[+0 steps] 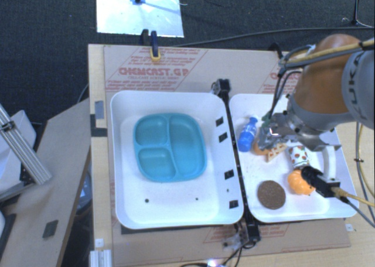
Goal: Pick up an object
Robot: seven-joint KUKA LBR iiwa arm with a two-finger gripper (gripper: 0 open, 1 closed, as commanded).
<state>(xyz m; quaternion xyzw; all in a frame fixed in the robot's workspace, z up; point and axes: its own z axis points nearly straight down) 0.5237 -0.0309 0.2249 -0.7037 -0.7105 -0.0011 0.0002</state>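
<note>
My gripper (270,137) hangs low in the right bin (253,173), reaching in from the right. It sits just above a tan spotted toy (271,154) and right beside a small blue bottle (248,134) lying to its left. A white cup with red dots (299,156) lies to the right of the toy. Nearer the front lie a brown round disc (272,194) and an orange rounded object (298,182). The wrist hides part of the bin's back right area.
The left bin (126,160) holds a blue divided plate (170,146). A black divider strip (229,143) runs between the two bins. Bare white floor shows at the front of the left bin.
</note>
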